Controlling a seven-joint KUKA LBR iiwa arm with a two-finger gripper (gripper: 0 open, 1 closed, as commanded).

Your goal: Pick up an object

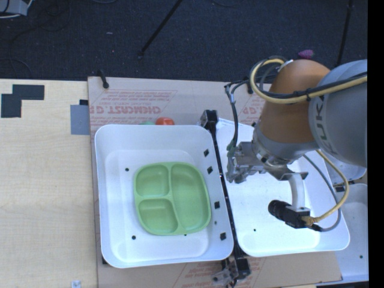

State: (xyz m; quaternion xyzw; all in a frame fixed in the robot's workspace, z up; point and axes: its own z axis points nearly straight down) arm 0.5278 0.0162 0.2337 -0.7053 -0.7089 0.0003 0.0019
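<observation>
- Landmark: the green divided plate [173, 198], lying flat in the left bin [114, 161], three compartments, nothing in them.
- Near edge of view: below the plate, the bins' front rims meet at a black clamp [233, 269] sitting on brown cardboard [138, 104].
- Right of the plate, past the divider: the right bin [270, 242], its floor bare white where visible. A black cylindrical part [288, 213] with a yellow cable hangs over it; looks like arm hardware, not a loose item.
- Gripper [240, 167] sits just right of the plate, over the right bin near the shared rim. Whether it is open or closed: cannot tell, too cluttered.
- Task status, my judgement: nothing seen lifted. The plate is the only clear candidate and it lies untouched. The pick is not yet done; all of it is left.
- Beyond the plate: a small orange-red thing [165, 122] and a green bit beside it peek over the left bin's far rim; identity unclear.
- Left of the plate: pale wood bench [42, 179] with dark patches.
- Farthest: dark carpet [120, 29], cables, a stand leg.
</observation>
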